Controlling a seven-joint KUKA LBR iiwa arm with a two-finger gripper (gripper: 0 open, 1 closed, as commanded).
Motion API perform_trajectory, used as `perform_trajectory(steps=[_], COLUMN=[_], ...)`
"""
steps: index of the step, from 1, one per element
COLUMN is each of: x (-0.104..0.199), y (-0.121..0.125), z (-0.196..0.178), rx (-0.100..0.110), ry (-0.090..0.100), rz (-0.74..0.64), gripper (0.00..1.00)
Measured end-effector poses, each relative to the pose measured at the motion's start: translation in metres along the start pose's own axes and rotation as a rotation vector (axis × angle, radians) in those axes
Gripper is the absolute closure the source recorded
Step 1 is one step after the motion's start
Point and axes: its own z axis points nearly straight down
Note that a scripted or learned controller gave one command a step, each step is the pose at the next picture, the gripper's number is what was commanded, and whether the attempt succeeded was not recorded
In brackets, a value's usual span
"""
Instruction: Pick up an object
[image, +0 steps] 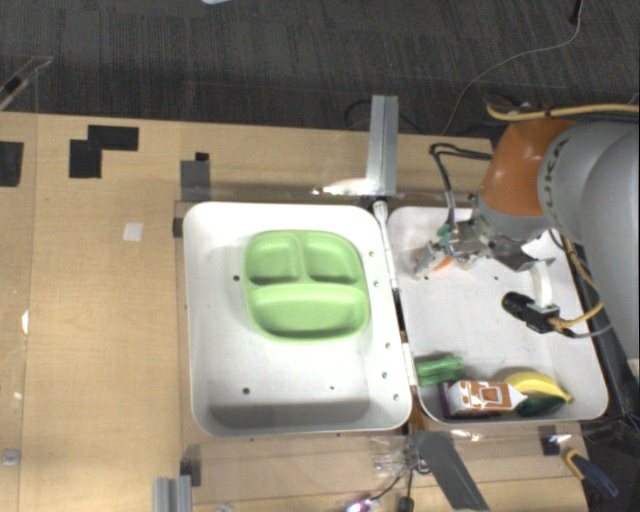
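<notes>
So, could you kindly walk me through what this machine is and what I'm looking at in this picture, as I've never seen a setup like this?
Gladly. The picture comes from one fixed camera above a bench, looking down at a slant. The big grey shape with the orange band at the right is a robot arm, reaching in from that side. Its gripper is low over the far corner of the right bin; whether it holds anything is too blurred to tell. Two shallow white bins sit side by side. The left bin holds a green divided plate. Along the near edge of the right bin lie a green cylinder, a small brown carton and a yellow banana. The robot is meant to pick up an object.
</notes>
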Motion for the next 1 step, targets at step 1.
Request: perform_trajectory(steps=[1], x=[-0.0057], y=[0.0323], z=[0.0015], rx=[0.006], ry=[0.001], rz=[-0.038], gripper=[0.0])
